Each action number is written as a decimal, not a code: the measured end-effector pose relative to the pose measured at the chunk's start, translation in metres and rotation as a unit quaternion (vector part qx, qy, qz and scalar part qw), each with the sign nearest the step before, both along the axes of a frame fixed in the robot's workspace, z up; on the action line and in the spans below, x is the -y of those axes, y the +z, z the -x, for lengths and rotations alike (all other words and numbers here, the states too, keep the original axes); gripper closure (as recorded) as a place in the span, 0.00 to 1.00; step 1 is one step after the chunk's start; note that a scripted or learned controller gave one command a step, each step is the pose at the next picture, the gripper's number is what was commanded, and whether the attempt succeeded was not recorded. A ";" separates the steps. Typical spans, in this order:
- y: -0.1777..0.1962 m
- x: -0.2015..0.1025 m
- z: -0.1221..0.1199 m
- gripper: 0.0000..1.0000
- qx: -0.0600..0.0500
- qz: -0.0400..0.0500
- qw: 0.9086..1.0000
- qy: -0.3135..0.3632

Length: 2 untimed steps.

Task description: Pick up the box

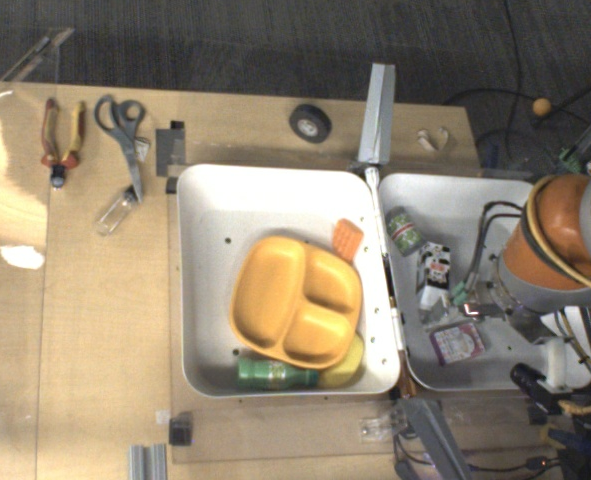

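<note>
A small black-and-white box (pixel 435 264) lies in the right bin (pixel 495 186), just left of the arm. A flat purple-and-white packet (pixel 456 343) rests nearer the bin's front edge. My gripper (pixel 468 304) hangs low between these two, a little right of the box and just above the packet. The grey wrist and orange band (pixel 547 248) cover the bin's right side and hide what lies beneath them.
A green can (pixel 403 231) lies at the right bin's back left. The left bin (pixel 200 268) holds a large yellow divided tray (pixel 297 299), an orange piece (pixel 347 237), a green bottle (pixel 271 372) and a yellow object (pixel 349 361). Scissors, pliers and a tape roll sit on the bench behind.
</note>
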<state>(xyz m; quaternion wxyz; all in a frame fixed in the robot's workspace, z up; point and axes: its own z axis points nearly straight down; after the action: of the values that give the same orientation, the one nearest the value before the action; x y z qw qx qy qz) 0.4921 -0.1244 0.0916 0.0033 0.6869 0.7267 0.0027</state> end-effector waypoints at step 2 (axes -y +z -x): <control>-0.002 -0.005 -0.054 0.00 0.004 0.002 1.000 0.007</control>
<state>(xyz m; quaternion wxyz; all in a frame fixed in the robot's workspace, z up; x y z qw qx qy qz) 0.5463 -0.1191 0.0896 0.0076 0.6815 0.7318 0.0044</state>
